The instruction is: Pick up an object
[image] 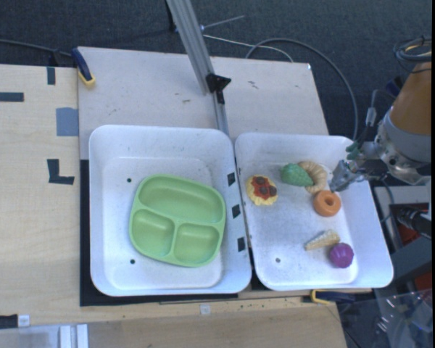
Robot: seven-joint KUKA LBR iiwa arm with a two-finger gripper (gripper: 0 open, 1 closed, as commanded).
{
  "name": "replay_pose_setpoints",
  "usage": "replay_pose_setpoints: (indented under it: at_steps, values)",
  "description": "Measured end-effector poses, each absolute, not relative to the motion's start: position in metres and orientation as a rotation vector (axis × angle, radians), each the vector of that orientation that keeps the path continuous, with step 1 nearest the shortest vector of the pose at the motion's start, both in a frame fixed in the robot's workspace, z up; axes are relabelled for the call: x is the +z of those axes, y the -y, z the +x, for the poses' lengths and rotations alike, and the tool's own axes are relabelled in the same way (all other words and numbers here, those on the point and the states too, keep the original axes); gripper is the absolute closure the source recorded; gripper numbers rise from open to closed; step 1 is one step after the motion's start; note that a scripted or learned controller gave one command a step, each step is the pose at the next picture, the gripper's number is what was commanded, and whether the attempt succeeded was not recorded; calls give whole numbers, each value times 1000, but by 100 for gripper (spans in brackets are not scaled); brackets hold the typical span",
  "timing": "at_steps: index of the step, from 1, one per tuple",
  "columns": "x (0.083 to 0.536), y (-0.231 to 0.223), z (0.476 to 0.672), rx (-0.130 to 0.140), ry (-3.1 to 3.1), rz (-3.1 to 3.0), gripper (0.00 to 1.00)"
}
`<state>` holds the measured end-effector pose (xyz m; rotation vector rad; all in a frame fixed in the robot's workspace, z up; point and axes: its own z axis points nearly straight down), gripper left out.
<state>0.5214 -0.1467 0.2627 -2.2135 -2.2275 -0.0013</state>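
Note:
The right bin (362, 267) holds several toy foods: a yellow piece with a red top (262, 190), a green leafy piece (296, 175) against a tan pretzel-like ring (315, 171), an orange donut (326, 204), a tan cone (322, 241) and a purple ball (341, 255). My gripper (341, 177) reaches in from the right and hangs low over the bin's upper right part, just above and right of the donut and beside the tan ring. I see nothing between its fingers.
The left bin (105, 194) holds a green divided plate (177, 220). A grey metal pole (196, 38) slants down to the seam between the bins. A blue and yellow tool (83, 67) lies on the bench at the back left. Cables run behind the right bin.

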Motion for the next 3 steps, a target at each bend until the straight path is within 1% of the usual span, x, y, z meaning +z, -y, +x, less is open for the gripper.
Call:
replay_pose_setpoints:
  at_steps: [1, 2, 3]
  values:
    - [250, 95, 521, 1, 2227, -2213, 100]
    - [254, 42, 527, -1, 2228, -2212, 100]
    - [238, -12, 530, 4, 2226, -2212, 100]
